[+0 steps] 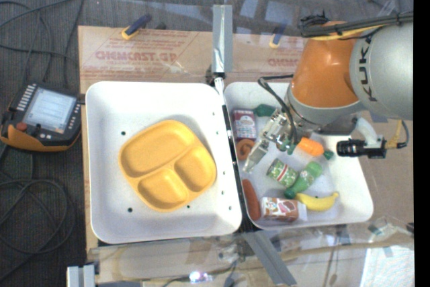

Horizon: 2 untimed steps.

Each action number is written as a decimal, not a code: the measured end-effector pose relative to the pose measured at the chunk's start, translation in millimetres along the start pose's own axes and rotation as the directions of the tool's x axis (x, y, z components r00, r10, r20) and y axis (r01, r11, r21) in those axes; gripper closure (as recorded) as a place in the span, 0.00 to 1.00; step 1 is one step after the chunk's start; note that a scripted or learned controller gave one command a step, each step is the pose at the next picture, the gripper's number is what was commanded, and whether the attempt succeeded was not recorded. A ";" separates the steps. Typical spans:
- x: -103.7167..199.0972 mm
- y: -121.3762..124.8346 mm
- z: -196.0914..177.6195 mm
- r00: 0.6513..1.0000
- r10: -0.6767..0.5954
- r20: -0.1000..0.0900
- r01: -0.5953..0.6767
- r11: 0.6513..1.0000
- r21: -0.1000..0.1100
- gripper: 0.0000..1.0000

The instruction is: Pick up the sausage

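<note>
Reddish-brown and smooth, the sausage (250, 197) lies lengthwise against the left wall at the near end of the right bin (356, 208), a short rounded cylinder. Just beside it to the right sit a small red-labelled packet (281, 209) and a banana (318, 199). Beyond them lie a green can (282, 173), a green bottle (306, 178) and a carrot (311, 146). The gripper (259, 152) hangs over the bin's middle, above and apart from the sausage, its fingers spread and grasping nothing. The left bin (107, 104) bears a yellow divided tray (168, 163).
</note>
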<state>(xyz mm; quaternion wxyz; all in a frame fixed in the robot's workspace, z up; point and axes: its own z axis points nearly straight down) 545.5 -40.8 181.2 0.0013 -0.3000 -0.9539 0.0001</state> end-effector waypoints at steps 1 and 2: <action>3.5 -88.5 93.2 0.997 -0.082 0.012 0.082 0.997 -0.005 0.00; -0.3 -84.9 82.5 0.996 -0.081 0.022 0.081 0.997 -0.012 1.00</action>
